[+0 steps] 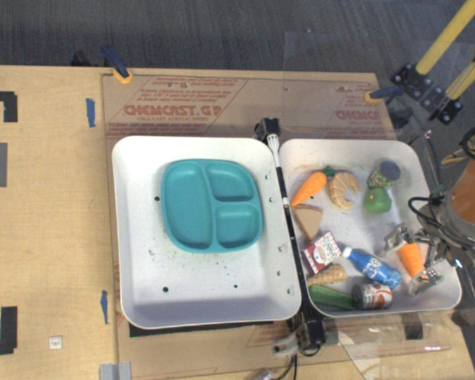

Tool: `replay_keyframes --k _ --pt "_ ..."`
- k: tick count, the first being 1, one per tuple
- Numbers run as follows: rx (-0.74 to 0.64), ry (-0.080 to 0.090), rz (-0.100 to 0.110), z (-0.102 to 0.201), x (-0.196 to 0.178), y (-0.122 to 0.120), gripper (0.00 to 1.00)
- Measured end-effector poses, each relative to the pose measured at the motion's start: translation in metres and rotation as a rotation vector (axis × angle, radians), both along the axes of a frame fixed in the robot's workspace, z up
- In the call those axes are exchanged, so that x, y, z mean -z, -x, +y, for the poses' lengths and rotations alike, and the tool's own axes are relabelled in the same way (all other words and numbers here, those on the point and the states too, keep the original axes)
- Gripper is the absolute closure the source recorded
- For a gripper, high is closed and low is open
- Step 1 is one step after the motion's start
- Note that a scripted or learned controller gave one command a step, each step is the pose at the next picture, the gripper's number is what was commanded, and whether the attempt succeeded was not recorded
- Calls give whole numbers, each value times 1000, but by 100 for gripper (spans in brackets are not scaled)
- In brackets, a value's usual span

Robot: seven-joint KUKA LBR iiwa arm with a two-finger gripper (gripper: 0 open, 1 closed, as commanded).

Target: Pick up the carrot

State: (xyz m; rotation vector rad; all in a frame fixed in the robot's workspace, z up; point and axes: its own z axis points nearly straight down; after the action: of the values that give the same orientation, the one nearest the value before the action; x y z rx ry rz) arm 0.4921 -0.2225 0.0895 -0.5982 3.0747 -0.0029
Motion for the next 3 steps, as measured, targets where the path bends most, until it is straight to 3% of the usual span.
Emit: replay_keyframes --k 1,2,3 --pt "229 -3 1 1 0 -1 0" --pt "227 -1 -17 1 -14 -6 100" --pt "227 -1 -15 1 -13 -6 0"
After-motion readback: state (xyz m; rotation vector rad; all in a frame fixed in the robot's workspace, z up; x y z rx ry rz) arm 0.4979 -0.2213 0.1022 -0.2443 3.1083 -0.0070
